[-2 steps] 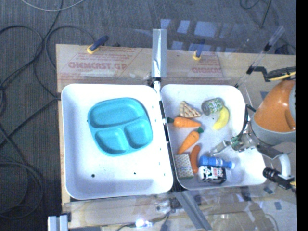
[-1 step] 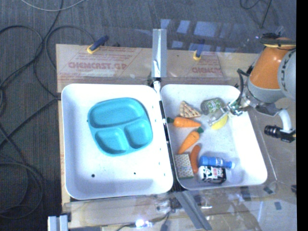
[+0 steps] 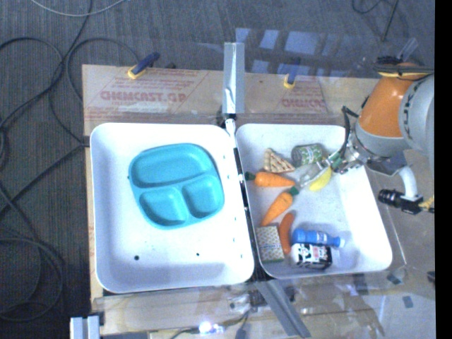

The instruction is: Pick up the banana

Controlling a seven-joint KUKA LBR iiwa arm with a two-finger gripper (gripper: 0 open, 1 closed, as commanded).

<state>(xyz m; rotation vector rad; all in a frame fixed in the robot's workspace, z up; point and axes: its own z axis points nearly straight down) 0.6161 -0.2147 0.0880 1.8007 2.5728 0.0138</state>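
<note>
Where fingers (image 3: 332,165) reach down, banana (image 3: 321,180) just beside them, grip state unclear

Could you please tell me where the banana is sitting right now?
The small yellow banana lies in the right-hand shallow white bin, towards its upper right, just below the grey-green can and right of the upper orange carrot, with the hand close above it.

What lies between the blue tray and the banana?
In the camera view, from the blue tray toward the banana come bare white bin floor, the two bins' adjoining rims, then an orange carrot.
</note>
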